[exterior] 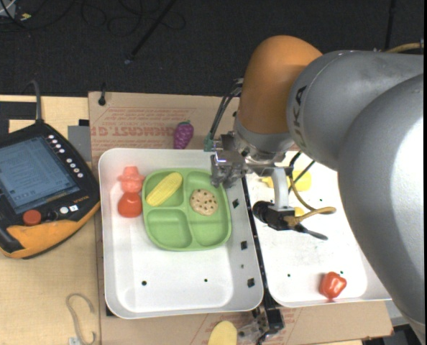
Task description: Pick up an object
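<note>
My gripper (225,169) hangs over the far end of the divider between the two bins, by the green tray's far right corner. The left bin (170,286) holds a green sectioned tray (176,232) with a yellow corn cob (162,187) and a speckled cookie (204,202) in its compartments. A red and pink toy figure (130,192) stands left of the tray. The right bin (300,279) holds a red pepper (333,284) near its front and a yellow object (300,181) partly hidden behind the arm. Nothing is visibly held.
A purple grape bunch (183,134) lies on the cardboard behind the left bin. A yellow object (223,333) sits at the front edge below the bins. A control pendant (34,185) rests to the left. The big grey arm (357,121) covers the right bin's far side.
</note>
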`<state>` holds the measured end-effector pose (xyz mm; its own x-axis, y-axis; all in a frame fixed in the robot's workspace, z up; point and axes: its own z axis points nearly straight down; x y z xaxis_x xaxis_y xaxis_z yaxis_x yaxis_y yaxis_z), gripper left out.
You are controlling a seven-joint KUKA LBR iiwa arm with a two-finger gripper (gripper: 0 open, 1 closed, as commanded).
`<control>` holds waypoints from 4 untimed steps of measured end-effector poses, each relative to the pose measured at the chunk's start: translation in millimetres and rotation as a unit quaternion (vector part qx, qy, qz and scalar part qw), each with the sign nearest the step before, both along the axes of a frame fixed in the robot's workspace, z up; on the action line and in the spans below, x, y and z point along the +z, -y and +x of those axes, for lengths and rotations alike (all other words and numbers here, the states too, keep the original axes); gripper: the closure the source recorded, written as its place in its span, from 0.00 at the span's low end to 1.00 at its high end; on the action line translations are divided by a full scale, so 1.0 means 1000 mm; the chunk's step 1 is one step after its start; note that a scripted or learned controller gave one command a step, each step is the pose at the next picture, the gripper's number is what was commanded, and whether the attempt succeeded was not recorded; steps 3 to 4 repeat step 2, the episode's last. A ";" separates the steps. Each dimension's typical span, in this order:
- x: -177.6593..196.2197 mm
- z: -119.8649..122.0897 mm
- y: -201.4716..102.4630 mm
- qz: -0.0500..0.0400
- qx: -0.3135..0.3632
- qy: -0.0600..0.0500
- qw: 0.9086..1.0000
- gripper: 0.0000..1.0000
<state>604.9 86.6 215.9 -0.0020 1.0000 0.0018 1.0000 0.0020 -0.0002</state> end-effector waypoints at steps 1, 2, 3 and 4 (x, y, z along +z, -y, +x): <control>0.015 0.002 0.002 -0.001 0.001 0.000 1.000 1.00; 0.022 -0.001 -0.003 -0.001 -0.001 -0.001 1.000 1.00; 0.022 -0.001 -0.003 -0.001 -0.001 -0.001 1.000 1.00; 0.022 -0.001 -0.003 -0.001 -0.001 -0.001 1.000 1.00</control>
